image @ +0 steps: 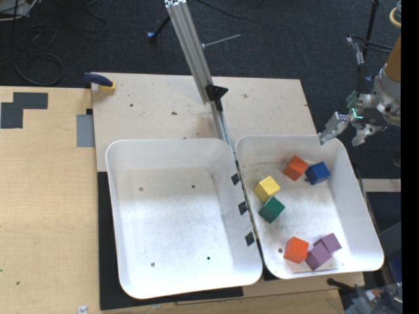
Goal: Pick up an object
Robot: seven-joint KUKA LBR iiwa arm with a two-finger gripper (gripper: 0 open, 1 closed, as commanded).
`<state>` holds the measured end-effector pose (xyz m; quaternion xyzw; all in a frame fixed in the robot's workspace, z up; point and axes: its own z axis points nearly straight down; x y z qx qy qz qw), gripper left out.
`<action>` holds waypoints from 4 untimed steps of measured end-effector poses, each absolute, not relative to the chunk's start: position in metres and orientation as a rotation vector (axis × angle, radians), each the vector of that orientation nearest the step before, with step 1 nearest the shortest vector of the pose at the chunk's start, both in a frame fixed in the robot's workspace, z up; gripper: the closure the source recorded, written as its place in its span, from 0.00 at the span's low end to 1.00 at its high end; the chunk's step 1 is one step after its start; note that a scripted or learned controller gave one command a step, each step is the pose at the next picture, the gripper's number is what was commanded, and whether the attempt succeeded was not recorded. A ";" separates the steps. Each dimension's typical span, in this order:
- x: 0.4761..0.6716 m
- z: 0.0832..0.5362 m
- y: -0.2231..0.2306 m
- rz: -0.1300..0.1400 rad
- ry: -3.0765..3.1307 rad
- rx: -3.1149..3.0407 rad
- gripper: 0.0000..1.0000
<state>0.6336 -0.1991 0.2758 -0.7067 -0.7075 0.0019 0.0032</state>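
The right bin [357, 195] holds several small blocks. An orange block [295, 168] and a blue block [317, 173] sit near its far side. A yellow block [267, 188] rests just above a green block [271, 209] by the divider. Near the front lie another orange block [296, 249] and two purple blocks [323, 250] touching each other. My gripper [346, 130] hovers above the bin's far right corner, open, its two fingers spread with nothing between them.
The left bin [118, 175] stands beside the right one. A slanted aluminium post [194, 51] rises from behind the divider. A small blue and yellow clamp [99, 81] lies at the board's far left corner. Cables cover the dark floor behind.
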 end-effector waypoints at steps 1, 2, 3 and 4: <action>0.635 0.279 -0.198 0.004 -2.225 -2.214 0.00; 0.641 0.218 -0.201 0.007 -2.219 -2.214 0.00; 0.630 0.160 -0.202 0.007 -2.216 -2.216 0.00; 0.630 0.121 -0.209 0.000 -2.224 -2.225 0.00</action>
